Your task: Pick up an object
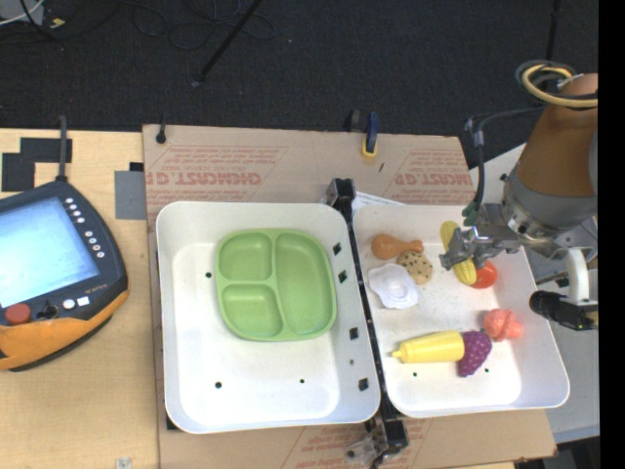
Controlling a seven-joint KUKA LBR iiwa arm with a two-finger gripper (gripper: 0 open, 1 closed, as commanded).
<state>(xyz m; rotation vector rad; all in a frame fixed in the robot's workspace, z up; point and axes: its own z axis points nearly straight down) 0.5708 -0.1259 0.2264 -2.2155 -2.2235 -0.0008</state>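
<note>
My gripper (pixel 467 250) hovers over the right bin (pixel 547 389), just above a yellow-and-red toy (pixel 473 270); I cannot tell its opening. A green plate (pixel 275 285) fills the left bin (pixel 186 360).

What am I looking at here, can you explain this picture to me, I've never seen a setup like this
This is one photo from a camera fixed above a workbench, looking down at a slant. The grey and orange machine on the right is a robot arm; at its end sits a gripper, a two-finger claw for picking things up. It hangs low over the right bin, close to a yellow toy and a red and yellow toy. I can't tell whether it holds anything.

The bench carries two shallow white bins. The left bin holds a green divided plate. The right bin holds toy food: a drumstick, a cookie, a white piece, a yellow bottle, purple grapes and a pink piece.

At far left lies a handheld control screen.
</note>
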